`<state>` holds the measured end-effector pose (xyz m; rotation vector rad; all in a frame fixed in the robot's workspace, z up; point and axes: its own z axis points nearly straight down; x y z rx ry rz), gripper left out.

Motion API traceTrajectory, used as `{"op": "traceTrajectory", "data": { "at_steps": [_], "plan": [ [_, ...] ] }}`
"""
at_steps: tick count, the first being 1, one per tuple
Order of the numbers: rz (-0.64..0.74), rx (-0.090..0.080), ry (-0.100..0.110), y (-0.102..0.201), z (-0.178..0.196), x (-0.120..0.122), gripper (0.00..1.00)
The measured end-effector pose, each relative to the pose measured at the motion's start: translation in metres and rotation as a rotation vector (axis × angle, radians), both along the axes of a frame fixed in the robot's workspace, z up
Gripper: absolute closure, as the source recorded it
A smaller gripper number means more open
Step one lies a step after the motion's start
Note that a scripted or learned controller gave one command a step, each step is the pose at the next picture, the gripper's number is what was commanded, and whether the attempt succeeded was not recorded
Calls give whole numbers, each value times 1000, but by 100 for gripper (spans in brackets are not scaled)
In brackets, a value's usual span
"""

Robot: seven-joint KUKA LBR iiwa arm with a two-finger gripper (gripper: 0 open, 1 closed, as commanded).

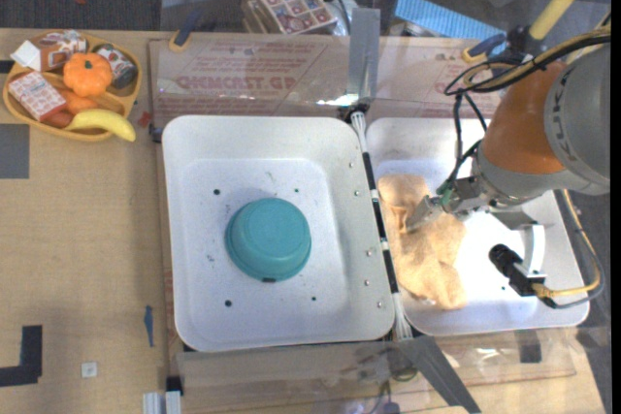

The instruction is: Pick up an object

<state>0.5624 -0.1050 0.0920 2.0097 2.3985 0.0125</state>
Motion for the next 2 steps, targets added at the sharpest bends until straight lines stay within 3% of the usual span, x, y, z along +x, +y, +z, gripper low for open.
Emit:
{"op": "traceTrajectory", "data": {
  "at_steps": [1, 2],
  "plan": [
    [2, 1, -6, 1, 11, 2, 100],
    [2, 1, -6, 1, 11, 2, 0]
  ]
}}
